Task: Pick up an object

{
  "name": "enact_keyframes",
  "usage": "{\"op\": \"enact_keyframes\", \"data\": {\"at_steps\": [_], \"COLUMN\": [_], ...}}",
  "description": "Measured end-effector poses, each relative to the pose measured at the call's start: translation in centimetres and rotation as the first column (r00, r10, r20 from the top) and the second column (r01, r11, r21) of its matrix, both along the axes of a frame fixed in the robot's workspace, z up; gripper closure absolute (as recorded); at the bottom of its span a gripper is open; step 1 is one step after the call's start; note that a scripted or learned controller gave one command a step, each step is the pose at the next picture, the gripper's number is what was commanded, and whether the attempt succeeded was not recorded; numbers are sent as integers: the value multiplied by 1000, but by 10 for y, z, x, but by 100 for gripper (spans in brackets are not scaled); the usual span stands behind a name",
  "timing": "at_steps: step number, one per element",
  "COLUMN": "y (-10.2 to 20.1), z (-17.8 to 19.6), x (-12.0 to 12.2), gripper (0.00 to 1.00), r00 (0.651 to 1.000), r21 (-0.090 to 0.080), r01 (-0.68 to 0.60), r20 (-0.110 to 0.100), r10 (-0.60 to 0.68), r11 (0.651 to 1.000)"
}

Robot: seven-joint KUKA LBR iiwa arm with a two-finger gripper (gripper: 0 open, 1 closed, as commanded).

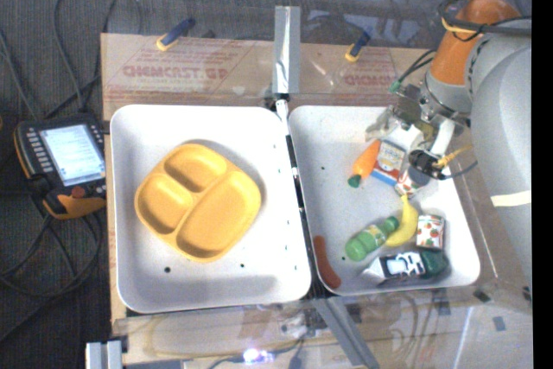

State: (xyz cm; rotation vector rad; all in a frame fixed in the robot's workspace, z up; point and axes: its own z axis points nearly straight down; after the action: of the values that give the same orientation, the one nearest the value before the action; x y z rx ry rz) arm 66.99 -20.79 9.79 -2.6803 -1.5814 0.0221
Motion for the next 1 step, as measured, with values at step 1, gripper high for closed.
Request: {"op": "enact_keyframes", "data": {"at_steps": [1], "y": [9], "z": [-7], "x": [-11], "gripper": [0], "r00": [999], "r21": [-21], "r01": [-38], "r20": [36], "r10": [39], "r11": [999]}}
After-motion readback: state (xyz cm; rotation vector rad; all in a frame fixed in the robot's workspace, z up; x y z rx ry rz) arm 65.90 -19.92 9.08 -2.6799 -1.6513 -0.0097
